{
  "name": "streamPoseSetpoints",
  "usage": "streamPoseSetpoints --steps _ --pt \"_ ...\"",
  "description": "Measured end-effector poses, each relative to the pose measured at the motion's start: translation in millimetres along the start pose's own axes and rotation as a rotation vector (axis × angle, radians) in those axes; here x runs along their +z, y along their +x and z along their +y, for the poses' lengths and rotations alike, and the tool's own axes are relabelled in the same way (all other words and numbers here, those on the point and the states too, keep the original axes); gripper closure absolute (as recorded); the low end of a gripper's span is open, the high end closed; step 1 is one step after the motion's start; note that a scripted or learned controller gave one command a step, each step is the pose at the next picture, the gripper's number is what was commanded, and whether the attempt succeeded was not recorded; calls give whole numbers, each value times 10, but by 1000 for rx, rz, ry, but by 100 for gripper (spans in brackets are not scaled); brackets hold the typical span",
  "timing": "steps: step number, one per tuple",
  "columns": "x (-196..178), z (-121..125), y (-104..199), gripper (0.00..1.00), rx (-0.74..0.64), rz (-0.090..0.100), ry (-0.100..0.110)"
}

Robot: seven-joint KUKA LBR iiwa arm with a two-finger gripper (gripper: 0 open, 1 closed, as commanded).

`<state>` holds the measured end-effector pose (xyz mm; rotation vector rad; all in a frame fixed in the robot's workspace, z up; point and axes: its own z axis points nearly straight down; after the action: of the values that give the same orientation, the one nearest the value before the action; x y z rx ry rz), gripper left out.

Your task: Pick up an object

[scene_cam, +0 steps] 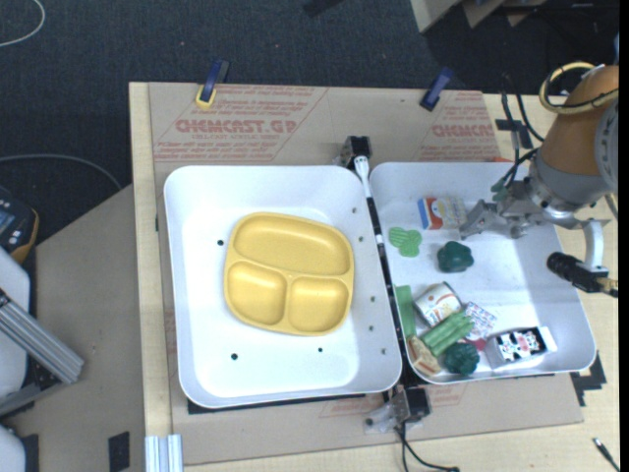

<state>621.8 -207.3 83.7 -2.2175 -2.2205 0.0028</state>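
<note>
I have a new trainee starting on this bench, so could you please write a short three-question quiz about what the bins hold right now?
1. True or false: the yellow divided tray lies in the right bin.
2. Which item lies nearest the hand? A) the black-and-white box B) the dark green lump C) the yellow divided tray
3. Fill in: the arm reaches in over the ___ bin.

Key:
1. False; it lies in the left bin.
2. B; the lump sits just below the hand, towards the front of the view.
3. Right.
</note>
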Motion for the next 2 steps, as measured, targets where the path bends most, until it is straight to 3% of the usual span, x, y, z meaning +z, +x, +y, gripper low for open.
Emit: streamPoseSetpoints --steps 1,2 --pt "-125 12 -2 100 0 -2 -5" --pt "-564 54 16 100 0 -4 -10"
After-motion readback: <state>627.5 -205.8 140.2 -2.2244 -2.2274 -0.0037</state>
